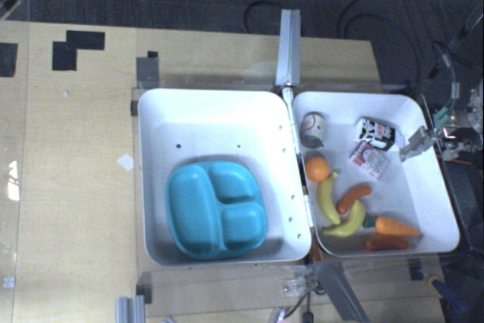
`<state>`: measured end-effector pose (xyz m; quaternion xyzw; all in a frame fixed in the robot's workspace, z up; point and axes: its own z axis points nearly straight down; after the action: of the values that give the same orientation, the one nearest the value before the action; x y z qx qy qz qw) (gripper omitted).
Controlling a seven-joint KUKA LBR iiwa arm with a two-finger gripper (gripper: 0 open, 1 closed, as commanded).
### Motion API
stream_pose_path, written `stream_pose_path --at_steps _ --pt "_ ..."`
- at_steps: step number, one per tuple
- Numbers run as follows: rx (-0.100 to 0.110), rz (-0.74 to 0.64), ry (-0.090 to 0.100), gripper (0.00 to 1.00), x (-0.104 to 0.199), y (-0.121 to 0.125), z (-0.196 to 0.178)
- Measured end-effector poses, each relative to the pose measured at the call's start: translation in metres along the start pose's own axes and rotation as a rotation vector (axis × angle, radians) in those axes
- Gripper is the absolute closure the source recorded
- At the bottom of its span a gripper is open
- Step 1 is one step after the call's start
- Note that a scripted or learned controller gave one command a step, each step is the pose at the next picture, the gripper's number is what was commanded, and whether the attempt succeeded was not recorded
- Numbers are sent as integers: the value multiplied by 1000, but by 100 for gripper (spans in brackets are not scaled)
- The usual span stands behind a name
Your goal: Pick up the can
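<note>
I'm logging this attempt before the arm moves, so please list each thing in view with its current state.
can: lying on its side in the right bin's far left corner, ungrasped
gripper: at the right bin's right rim, holding nothing, far from the can
blue tray: flat in the left bin, compartments bare
orange: resting by the divider
bananas: lying flat
carrot: lying flat
sausage: lying flat
packet: lying flat

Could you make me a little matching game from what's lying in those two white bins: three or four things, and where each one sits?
Things:
1. can
2. blue tray
3. carrot
4. orange

Places:
A. left bin, toward its front
B. right bin, back left corner
C. right bin, front right part
D. right bin, against its left wall, just in front of the can

Pairs: 1-B, 2-A, 3-C, 4-D
</note>
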<state>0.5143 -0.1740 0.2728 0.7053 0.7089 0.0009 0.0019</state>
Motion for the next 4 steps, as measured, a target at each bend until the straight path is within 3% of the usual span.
stream_pose_path --at_steps 1,2,3,4 --pt "0 -57 1 0 16 93 90" --pt "-7 -60 0 100 16 95 77" --pt "1 117 2 100 38 91 146" --pt "1 118 2 0 37 91 146"
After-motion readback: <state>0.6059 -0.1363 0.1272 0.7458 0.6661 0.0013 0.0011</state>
